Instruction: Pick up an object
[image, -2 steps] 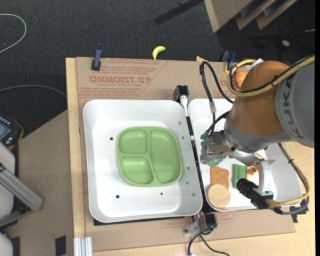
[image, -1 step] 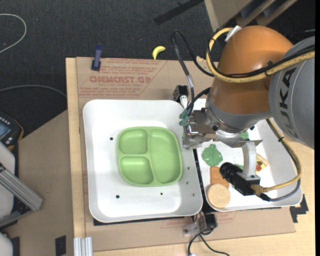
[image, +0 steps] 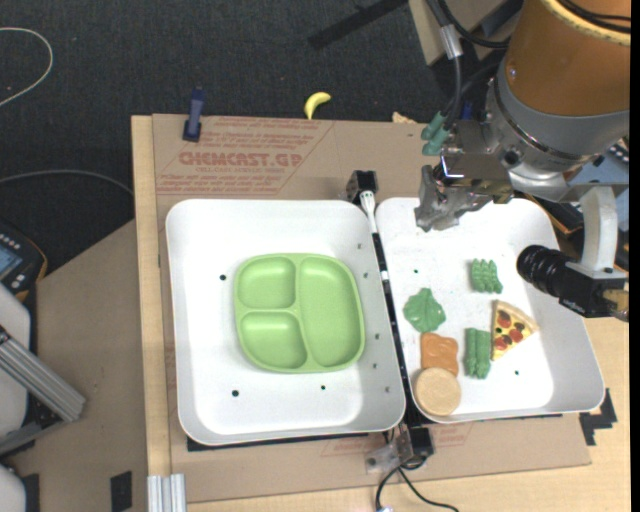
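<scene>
White bins: two shallow trays sit side by side on a cardboard-covered bench, left bin (image: 200, 300) and right bin (image: 560, 380), their inner edges touching.
Left bin contents: a light green divided plate (image: 298, 312) with three compartments, lying flat near the middle.
Right bin contents: toy food, all in the lower half. A green leafy piece (image: 424, 310), an orange block (image: 439, 351) just below it, a tan round cookie-like disc (image: 438, 391) touching the front rim, a long green piece (image: 478, 352), a pizza slice (image: 511, 328), and a small green ridged piece (image: 485, 275) further up.
Arm: grey with an orange band, reaching in from the right; the gripper (image: 438, 210) hangs over the upper left corner of the right bin.
Jaws: I cannot tell how they stand; the fingertips are a dark jumble from here, and nothing shows between them.
Task's thing: no object is picked out yet; every candidate lies well apart from the gripper, lower in the bin.
Stage: my guess is the approach, before any descent.
Risk one: a descent where it hangs would likely close on bare bin floor.
Risk two: the leafy piece, block and disc crowd together, so a finger could nudge a neighbour or catch two.
Risk three: the flat pizza slice offers little to pinch and may slip.
</scene>
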